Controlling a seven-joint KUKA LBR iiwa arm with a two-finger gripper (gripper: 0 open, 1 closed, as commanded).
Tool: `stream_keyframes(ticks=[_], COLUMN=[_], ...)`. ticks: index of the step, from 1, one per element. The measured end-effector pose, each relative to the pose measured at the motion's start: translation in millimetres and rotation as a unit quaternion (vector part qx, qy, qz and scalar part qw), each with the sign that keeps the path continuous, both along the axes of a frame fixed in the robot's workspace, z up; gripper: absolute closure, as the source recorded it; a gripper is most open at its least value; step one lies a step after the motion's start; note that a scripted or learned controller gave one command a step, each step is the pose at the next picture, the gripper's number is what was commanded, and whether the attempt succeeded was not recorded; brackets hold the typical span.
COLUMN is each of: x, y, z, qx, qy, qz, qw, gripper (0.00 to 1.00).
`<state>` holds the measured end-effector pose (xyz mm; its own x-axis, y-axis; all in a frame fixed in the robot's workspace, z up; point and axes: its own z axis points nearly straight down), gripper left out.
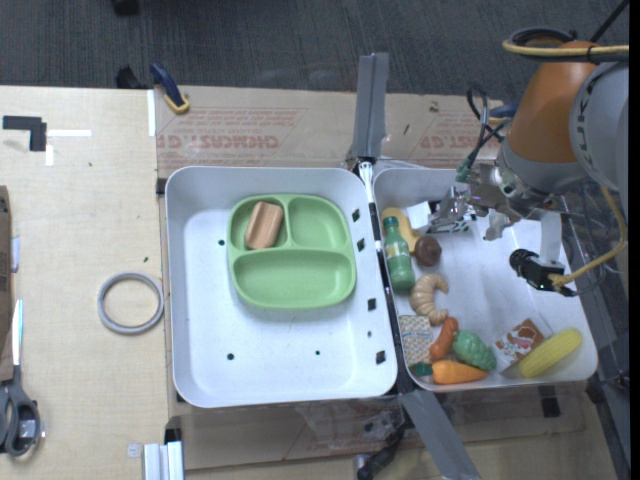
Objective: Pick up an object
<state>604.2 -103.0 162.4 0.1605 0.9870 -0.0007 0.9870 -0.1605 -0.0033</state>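
This is a robotics lab. A wooden bench (80, 228) carries two white bins (190, 348) left of the claw (452, 213). Dark carpet (300, 18) lies beyond, with scissors (15, 408) and tape roll (131, 302) far left.

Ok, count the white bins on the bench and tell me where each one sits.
2. The left bin holds a green divided plate; the right bin beside it holds toy food, with the arm over its far end.

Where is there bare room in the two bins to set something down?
Left bin: the floor is bare in front of the green divided plate and along its left side. Right bin: a bare strip between the croissant and the corn. It is crowded at the near-left corner around the carrot.
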Motion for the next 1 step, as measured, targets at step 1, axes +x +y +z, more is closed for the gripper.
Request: stream_keyframes(ticks=[1], x=[6.1], y=[-1.9], z=[-68.7], qx=[-0.0030], qy=[-0.003], qz=[0.240], qw=[0.9706], gripper=[0.00])
